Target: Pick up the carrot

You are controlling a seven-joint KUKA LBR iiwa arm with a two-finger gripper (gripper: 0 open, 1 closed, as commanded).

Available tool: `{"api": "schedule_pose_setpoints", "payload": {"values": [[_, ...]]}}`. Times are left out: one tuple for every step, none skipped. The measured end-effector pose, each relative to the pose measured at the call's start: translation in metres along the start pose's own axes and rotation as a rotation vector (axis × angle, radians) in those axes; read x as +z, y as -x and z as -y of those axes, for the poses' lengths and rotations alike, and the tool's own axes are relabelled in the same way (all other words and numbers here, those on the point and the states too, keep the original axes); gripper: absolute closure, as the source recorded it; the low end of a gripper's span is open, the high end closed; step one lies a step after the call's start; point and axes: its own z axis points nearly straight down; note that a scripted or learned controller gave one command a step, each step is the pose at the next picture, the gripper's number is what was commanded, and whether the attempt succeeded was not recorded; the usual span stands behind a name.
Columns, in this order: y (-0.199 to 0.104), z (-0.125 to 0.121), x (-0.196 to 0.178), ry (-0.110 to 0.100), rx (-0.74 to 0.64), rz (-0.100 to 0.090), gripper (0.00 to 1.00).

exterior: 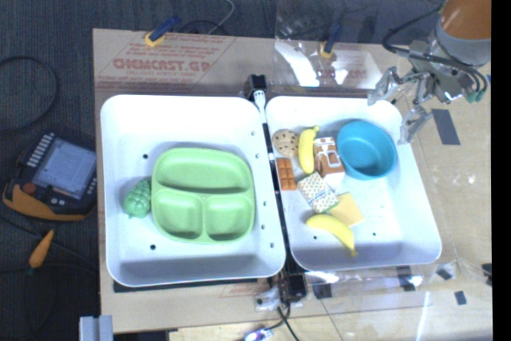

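I see a dark carpet around the wooden bench (120,52). At the far left, on the carpet just near of a pendant (57,174), lies a small orange thing that I take for the carrot (40,247), well apart from both bins. The left bin (128,112) holds a green divided plate (204,193). The right bin (415,227) holds two bananas (334,229) and a blue bowl (366,148). The gripper (399,106) hangs over this bin's far right corner, fingers spread wide, nothing between them.

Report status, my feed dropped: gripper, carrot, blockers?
Gripper open, above right bin's far corner. Carrot-like orange piece on floor, left of bench. Nothing atop it.
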Motion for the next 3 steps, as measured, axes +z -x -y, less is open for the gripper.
{"api": "schedule_pose_setpoints", "payload": {"values": [[-0.053, -0.175, 0.042, -0.003, -0.040, 0.005, 0.00], [-0.122, -0.152, -0.051, -0.019, -0.099, 0.014, 0.00], [-0.099, -0.215, -0.085, -0.013, -0.199, 0.013, 0.00]]}}
